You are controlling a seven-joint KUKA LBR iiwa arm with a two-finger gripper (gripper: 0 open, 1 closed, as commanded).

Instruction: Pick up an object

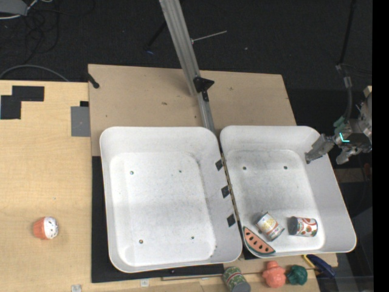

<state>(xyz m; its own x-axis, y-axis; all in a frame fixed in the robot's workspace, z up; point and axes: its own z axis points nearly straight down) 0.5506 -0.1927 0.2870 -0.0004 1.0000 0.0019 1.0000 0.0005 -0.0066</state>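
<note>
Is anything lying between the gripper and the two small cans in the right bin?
Nothing visible does. The gripper sits at the right white bin's upper right edge; bare bin floor separates it from the cream-labelled can and red-and-white can near the front.

Two white bins (159, 139) are sitting side by side; the right bin (267, 139) is holding two cans (269, 225) and one watermelon slice (258, 241).

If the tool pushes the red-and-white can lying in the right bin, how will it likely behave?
The can lies on its side, so it would probably roll rather than slide. It looks rigid and smooth, likely slippery to pinch. The small tin beside it may get bumped.
</note>
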